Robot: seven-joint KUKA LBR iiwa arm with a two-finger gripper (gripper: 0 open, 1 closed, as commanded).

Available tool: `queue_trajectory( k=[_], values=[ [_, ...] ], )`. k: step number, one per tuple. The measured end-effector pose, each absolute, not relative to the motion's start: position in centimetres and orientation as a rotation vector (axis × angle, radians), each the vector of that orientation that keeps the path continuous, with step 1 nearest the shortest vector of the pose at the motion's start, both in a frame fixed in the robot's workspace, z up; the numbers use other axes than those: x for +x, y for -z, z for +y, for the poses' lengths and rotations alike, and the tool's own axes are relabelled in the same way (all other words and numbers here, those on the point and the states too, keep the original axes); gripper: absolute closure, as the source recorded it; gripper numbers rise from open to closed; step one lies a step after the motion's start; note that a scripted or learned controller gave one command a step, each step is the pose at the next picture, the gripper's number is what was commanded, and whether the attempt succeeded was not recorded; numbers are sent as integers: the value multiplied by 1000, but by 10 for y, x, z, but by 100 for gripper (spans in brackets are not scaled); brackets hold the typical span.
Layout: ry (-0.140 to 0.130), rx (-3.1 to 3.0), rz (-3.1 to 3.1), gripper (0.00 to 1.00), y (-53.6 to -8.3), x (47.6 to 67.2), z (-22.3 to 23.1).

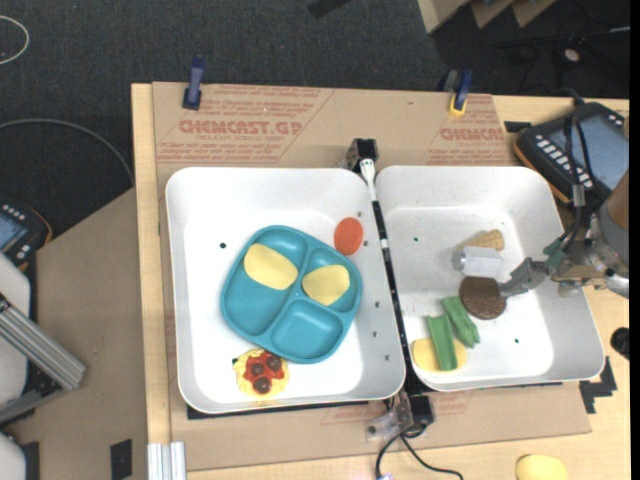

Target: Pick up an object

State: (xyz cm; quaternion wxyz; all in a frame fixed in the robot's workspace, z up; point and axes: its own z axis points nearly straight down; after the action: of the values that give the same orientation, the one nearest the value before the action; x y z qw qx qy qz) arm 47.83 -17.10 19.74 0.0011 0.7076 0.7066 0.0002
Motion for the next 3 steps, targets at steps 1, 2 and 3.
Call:
queue_trajectory(
  k=[1, 2, 3],
  values=[
    [-2, 2218, 2217, 100, -206, 480, -171],
    [-4, 2217, 2215, 100, -216, 481, -171],
    [-5, 2214, 2213, 100, -226, 482, -171]
  ],
)
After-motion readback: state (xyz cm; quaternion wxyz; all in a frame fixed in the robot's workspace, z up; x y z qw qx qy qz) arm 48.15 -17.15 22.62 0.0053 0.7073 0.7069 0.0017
